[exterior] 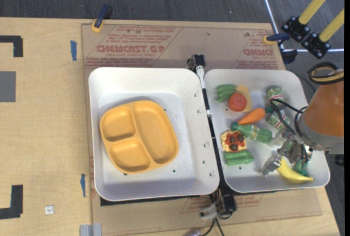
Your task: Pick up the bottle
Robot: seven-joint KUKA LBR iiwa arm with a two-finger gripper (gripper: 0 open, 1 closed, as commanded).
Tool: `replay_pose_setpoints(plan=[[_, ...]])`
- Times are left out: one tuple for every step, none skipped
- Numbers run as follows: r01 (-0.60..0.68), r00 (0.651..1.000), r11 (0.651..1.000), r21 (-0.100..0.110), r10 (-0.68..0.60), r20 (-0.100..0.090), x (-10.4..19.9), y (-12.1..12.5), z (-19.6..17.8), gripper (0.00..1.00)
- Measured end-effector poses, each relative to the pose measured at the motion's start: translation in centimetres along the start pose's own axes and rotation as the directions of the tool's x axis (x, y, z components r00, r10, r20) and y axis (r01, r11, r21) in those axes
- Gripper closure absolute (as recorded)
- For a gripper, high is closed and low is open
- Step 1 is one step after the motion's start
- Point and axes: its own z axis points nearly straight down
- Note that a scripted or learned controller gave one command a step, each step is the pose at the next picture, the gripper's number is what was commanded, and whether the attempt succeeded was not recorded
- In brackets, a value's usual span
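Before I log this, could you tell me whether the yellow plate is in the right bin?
No, the yellow plate lies in the left bin.

**Colours and patterns on the bench**

Two white bins are seen: the left bin (109,84) and the right bin (295,79). In the left one a yellow-orange divided plate (139,135) is laid. In the right one a green bottle (255,132) is found, along with an orange carrot (251,116), a red tomato (238,101), a yellow banana (293,173), a green leafy vegetable (224,90) and a green pod-like vegetable (238,158). A yellow pizza slice (233,140) is marked with red and dark spots. The cardboard sheet (175,46) is tan, printed with red lettering. The arm (327,114) is banded in orange.
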Motion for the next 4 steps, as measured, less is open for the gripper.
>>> replay_pose_setpoints(plan=[[-0.002, 1.0, 1.0, -0.004, 0.002, 0.013, -0.3, 0.1, -1.2, 1.0], [-0.002, 1.0, 1.0, -0.004, 0.002, 0.013, -0.3, 0.1, -1.2, 0.0], [-0.003, 1.0, 1.0, -0.006, 0.003, 0.018, -0.4, 0.2, -2.2, 1.0], [0.345, 0.939, 0.939, 0.0, -0.345, 0.001, -1.6, -2.6, -0.7, 1.0]])
